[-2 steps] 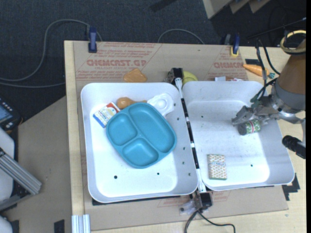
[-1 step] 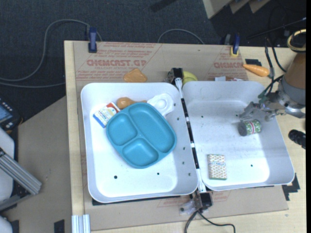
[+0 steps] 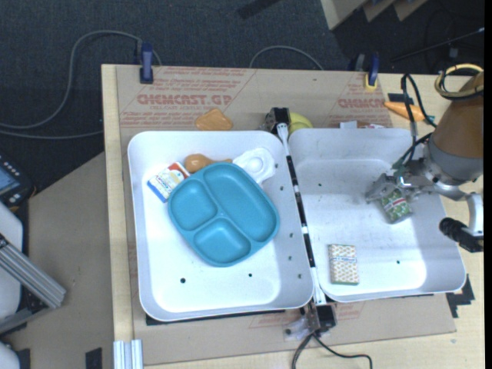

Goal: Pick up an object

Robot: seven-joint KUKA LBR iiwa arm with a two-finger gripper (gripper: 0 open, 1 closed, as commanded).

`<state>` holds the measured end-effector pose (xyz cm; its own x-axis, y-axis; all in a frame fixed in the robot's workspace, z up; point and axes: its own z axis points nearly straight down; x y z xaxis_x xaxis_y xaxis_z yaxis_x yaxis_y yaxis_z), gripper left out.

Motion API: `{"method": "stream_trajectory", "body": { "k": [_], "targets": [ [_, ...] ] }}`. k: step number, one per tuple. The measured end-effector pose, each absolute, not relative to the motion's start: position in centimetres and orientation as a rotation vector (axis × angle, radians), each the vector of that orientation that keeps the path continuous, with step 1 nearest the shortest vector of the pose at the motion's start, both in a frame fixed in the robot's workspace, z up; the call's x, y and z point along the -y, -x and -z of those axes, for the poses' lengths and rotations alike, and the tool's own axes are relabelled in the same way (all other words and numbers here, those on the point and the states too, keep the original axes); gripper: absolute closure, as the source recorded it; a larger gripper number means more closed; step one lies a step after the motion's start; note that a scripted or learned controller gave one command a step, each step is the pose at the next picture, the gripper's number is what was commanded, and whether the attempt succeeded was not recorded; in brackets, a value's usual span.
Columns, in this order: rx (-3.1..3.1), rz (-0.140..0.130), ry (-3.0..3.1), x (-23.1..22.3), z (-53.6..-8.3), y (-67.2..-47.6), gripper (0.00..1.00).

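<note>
Blue divided tray [image 3: 223,214], white bins [image 3: 231,294], green-patterned packet [image 3: 343,264], orange ball [image 3: 197,162].

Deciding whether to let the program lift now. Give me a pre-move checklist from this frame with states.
1. Gripper positioned over a target: ok, it sits in the right white bin at the small green-and-white packet.
2. Packet seated between the fingers: cannot tell, metal parts overlap it.
3. Neighbours near the target: ok, the flat patterned card packet lies apart, toward the bin's front.
4. Left white bin contents out of the way: ok, the blue three-compartment plastic tray stays in its own bin.
5. Cables near the wrist: cannot tell, a black cable runs close to the arm.
</note>
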<state>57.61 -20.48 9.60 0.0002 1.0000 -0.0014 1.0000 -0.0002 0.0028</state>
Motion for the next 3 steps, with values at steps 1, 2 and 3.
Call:
{"method": "stream_trajectory", "body": {
  "k": [1,2,3],
  "targets": [
    [-2.219,-0.002,-2.219,20.5,-10.5,-57.6,1.0],
    [-2.227,-0.003,-2.213,11.5,-8.6,-58.9,1.0],
    [-2.227,-0.015,-2.206,3.9,-19.2,-60.0,1.0]
  ]
}}
